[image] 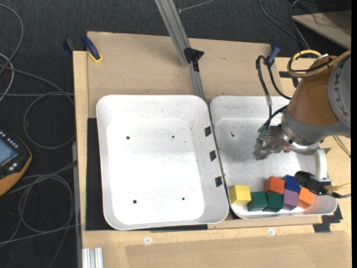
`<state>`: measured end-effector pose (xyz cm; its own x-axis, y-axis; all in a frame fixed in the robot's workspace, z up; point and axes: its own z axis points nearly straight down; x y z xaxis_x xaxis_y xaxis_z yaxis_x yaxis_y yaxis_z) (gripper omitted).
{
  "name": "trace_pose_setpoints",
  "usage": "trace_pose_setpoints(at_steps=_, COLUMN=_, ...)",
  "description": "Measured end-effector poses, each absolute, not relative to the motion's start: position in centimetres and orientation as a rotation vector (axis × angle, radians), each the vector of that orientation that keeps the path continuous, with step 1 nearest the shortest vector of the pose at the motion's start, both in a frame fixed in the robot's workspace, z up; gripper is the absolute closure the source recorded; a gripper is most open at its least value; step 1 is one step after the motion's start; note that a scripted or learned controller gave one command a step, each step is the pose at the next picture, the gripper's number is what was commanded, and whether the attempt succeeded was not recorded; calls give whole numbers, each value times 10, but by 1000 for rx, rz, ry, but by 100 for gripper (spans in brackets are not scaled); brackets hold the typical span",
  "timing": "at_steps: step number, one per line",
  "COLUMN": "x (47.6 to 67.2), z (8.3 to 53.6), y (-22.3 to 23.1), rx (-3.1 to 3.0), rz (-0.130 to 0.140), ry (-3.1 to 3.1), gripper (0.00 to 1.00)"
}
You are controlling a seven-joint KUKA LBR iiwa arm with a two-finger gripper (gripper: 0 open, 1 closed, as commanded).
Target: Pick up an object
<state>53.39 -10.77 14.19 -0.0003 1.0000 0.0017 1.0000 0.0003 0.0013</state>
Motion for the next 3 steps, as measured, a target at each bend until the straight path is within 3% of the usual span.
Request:
trace_pose_setpoints(at_steps=2, x=546, z=268, y=-103, rx=-2224, rz=-8, ry=-2229, gripper=100)
trace_pose_setpoints(at_steps=3, x=547, z=269, y=-104, rx=-2222, rz=-2, ry=-2225, gripper=100)
